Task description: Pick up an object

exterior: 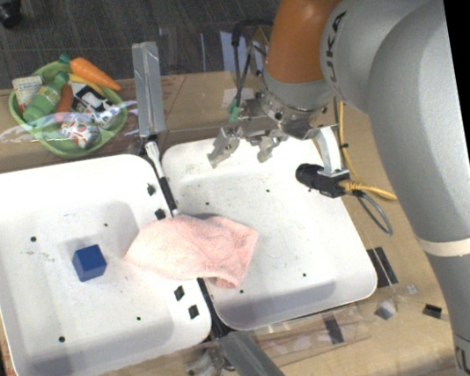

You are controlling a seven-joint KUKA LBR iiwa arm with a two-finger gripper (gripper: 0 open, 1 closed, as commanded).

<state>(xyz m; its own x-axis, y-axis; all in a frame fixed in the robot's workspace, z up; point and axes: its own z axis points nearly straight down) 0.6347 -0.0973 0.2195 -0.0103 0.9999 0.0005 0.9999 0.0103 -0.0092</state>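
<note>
Pink cloth (196, 250) drapes across both bins, gripper (243, 147) hovering apart and empty.
Descending onto a raised fold would likely catch fabric best.

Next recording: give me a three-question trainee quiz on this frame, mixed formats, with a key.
1. True or false: the blue cube sits in the left bin.
2. Multiple choice: the pink cloth lies
A. wholly in the right bin
B. across the divide between both bins
C. in the green bowl
3. Fill in: the gripper hangs above the far edge of the ____ bin, with its fingers spread and nothing between them.

Key: 1 true; 2 B; 3 right.
</note>
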